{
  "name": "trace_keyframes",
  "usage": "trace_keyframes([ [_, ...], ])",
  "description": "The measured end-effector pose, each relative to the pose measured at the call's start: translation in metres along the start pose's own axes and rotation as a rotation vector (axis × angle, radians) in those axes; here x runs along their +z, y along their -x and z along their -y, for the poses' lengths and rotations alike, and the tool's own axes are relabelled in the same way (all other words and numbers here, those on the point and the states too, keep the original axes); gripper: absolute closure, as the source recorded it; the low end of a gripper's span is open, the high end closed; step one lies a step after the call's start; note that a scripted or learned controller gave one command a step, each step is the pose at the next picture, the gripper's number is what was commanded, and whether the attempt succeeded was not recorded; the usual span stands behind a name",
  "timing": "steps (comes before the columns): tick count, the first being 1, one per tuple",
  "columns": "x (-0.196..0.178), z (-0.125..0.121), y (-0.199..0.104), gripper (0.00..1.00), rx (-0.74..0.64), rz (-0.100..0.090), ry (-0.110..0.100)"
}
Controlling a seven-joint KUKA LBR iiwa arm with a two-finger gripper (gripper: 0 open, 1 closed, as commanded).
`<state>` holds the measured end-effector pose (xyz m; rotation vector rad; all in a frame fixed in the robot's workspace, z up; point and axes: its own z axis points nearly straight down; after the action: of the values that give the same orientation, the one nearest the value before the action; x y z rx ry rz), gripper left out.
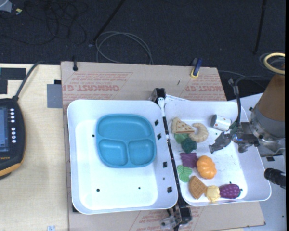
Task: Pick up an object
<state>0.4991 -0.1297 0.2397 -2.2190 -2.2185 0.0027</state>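
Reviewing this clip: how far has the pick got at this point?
Nothing looks picked yet. The toy foods, including the orange pumpkin, purple grapes and waffle, all lie in the right bin. The gripper is low over that bin's bare middle, right of the croissant, with nothing visible between its fingers. Grasping and lifting remain. The blue tray sits in the left bin.

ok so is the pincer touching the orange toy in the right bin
Apart. The camera view shows the pincer hovering up and to the right of the orange toy, with bare white bin floor visible between them.
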Motion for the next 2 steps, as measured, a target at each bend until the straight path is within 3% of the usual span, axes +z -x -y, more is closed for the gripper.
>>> trace_keyframes([
  [1, 0.123, -0.019, 0.019, 0.0, -0.001, -0.001, -0.005],
  [2, 0.154, -0.001, -0.002, 0.0, 0.003, -0.001, -0.001],
])
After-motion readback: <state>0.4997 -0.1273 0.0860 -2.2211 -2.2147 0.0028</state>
